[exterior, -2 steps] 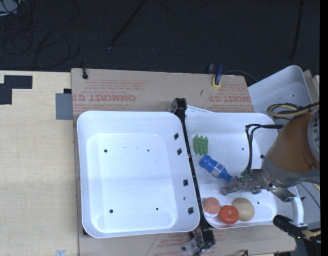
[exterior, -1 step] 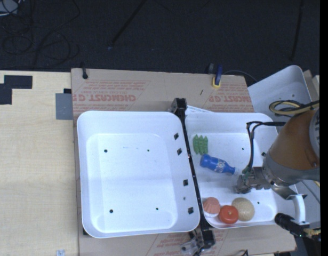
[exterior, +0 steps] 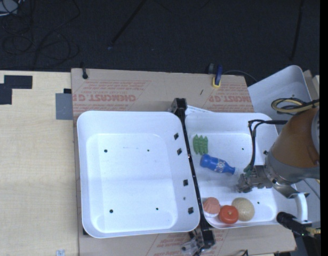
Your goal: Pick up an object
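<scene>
On my feed the left bin (exterior: 94, 143) sits beside the right bin (exterior: 228, 137). In the right bin I see a green ridged piece (exterior: 200, 144) near the divider, and just below it a blue bottle (exterior: 217, 165) lying on its side. Along the near edge, a pink piece (exterior: 210, 206), a red tomato (exterior: 228, 214) and a beige ball (exterior: 243, 208) cluster together. The gripper (exterior: 249, 181) hangs right of the bottle, nothing visibly between its tips; its state I cannot tell.
</scene>
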